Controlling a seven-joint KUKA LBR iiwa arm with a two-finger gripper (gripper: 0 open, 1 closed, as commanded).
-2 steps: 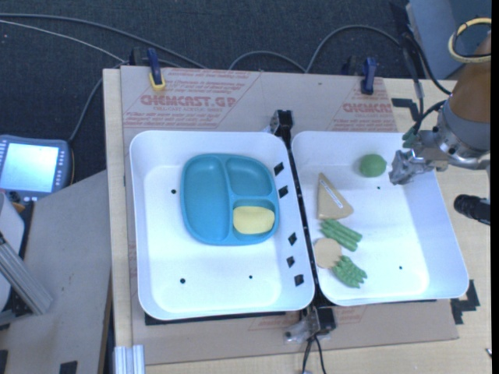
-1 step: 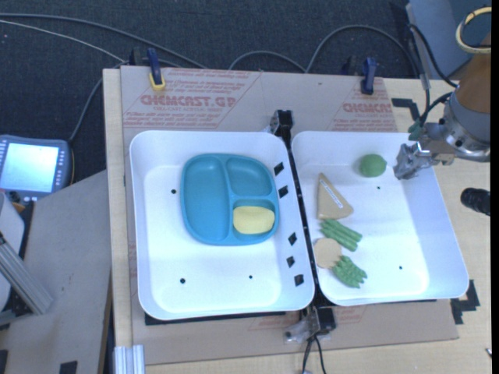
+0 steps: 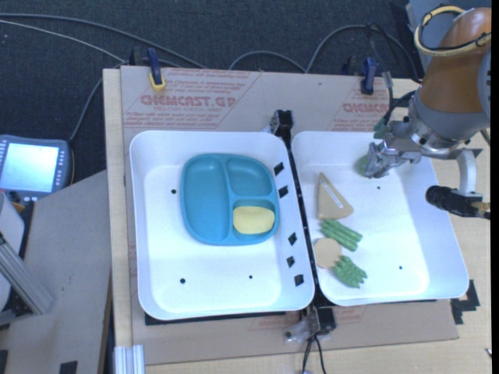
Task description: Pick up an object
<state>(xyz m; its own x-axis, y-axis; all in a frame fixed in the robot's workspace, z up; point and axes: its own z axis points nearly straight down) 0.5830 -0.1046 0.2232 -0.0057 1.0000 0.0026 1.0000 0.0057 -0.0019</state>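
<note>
We are seeing two smooth white plastic bins (image 3: 156,209), slightly glossy, lying on matt brown cardboard (image 3: 203,100). The blue tray (image 3: 207,201) is looking like satin plastic. The gripper (image 3: 376,162) is showing dull grey metal.

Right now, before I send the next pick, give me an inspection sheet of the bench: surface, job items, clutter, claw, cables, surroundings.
Surface: two white bins side by side, left bin and right bin, on a cardboard sheet.
Job's things: in the right bin, a tan wedge, green beans, a tan round piece and a green pod. In the left bin, a blue divided tray with a yellow piece in its lower right compartment.
Clutter: nothing seen.
Claw: claw over the right bin's upper part, above the tan wedge; nothing seen held.
Cables: several cables on the dark floor behind.
Surroundings: screen device at left.
</note>
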